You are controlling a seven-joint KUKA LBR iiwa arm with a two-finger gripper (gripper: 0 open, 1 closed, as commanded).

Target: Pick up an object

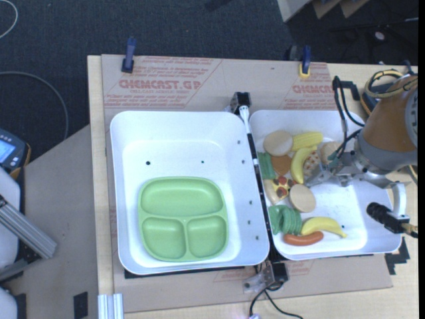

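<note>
Gripper (323,172) low in right bin (382,198), beside the toy food pile (292,178); finger state: cannot tell. Green tray (181,218) in left bin (126,178).

On my feed the bench (166,78) is covered by a brown board printed with red lettering, held along its far edge by a blue clamp (128,54) on the left and a blue-and-yellow clamp (305,61) further right. The left bin (126,178) holds a green divided plate (182,217) with one long compartment above two smaller ones. Beyond the bench I see dark carpet (133,12) and a thin white cable (40,92) curving across it.
</note>
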